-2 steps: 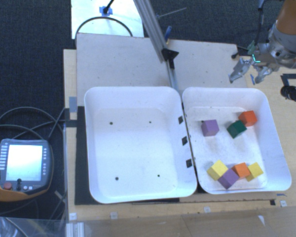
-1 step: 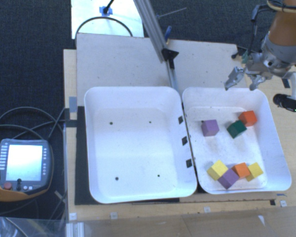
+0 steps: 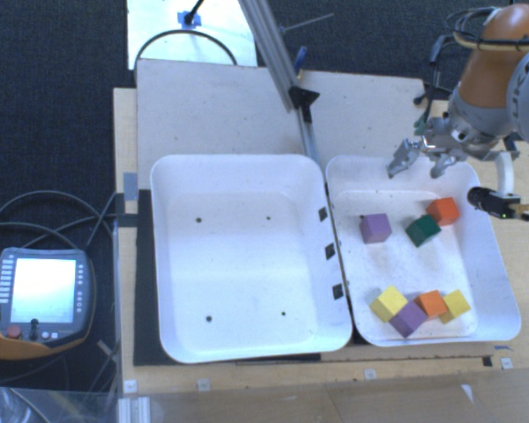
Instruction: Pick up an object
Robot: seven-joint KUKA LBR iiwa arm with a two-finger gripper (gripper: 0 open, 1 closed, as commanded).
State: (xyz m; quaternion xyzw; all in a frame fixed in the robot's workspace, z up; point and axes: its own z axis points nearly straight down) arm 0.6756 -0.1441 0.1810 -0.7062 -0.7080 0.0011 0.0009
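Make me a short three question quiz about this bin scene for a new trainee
1. True or false: the gripper is holding a block.
2. Which bin holds the blocks: A the left bin, B the right bin?
3. Fill in: the green block touches the ___ block beside it.

Key: 1 false, it hangs over the right bin's far rim with nothing between its fingers. 2 B. 3 orange.

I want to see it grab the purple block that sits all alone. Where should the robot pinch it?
Probably from straight above, pinching two opposite flat sides of the lone purple block. It sits apart from the green block, so fingers should fit down each side. The gripper hangs near the right bin's far edge.
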